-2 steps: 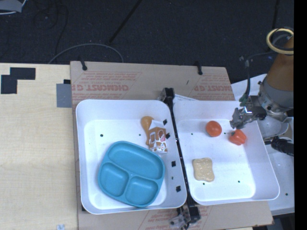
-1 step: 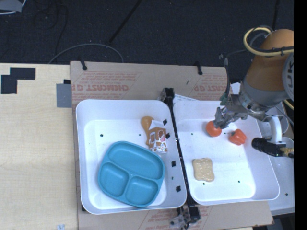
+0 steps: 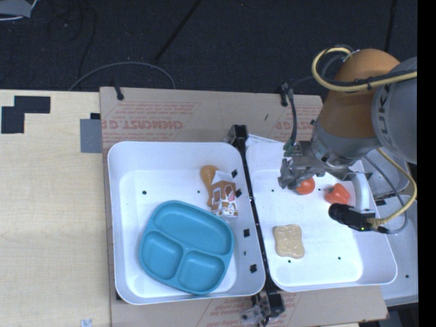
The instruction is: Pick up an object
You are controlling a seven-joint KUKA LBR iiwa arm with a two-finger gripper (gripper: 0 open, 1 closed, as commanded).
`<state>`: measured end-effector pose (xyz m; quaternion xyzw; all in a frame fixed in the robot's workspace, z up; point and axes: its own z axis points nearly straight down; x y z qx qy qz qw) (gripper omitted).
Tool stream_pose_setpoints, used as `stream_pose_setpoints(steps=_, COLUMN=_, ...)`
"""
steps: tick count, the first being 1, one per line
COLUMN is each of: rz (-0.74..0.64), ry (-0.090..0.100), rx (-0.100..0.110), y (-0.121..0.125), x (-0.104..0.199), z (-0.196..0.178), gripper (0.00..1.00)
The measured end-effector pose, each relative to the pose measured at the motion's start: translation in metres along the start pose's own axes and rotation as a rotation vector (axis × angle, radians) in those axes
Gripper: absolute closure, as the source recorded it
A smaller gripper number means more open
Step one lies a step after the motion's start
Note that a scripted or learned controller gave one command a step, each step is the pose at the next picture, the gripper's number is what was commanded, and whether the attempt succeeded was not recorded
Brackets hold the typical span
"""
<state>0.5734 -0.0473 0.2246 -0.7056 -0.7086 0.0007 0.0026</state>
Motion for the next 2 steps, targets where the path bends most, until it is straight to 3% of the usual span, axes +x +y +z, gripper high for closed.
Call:
stream_pose_setpoints(steps=1, rz=0.000, ry=0.000, rx=0.000, y=-0.006, x=0.043, z=-0.003, gripper=1.00)
stream_pose_setpoints(steps=2, rz=-0.001, ry=0.000, rx=0.001, y=-0.018, x=0.105, z=-0.001, gripper=1.00)
